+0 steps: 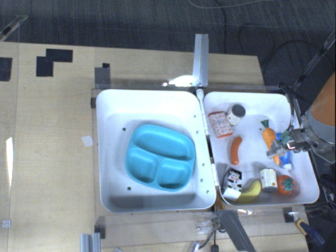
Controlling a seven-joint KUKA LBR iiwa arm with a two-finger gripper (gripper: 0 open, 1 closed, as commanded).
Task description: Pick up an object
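- Pale wooden bench [47, 156] carries two white bins side by side; the left bin [113, 114] holds a blue divided tray [160, 156], and the right bin [252, 100] holds the small objects.
- Gripper [286, 145] hangs low at the right bin's right side, just beside a toy carrot [269, 136].
- From the gripper, the carrot lies immediately towards the bin's centre and slightly up the frame, its long axis running roughly top to bottom.
- Carrot looks orange, short and tapered, with a green tip at its upper end.
- Whether the claw is spread or closed, or grips anything, I cannot tell; its tips blur into clutter.
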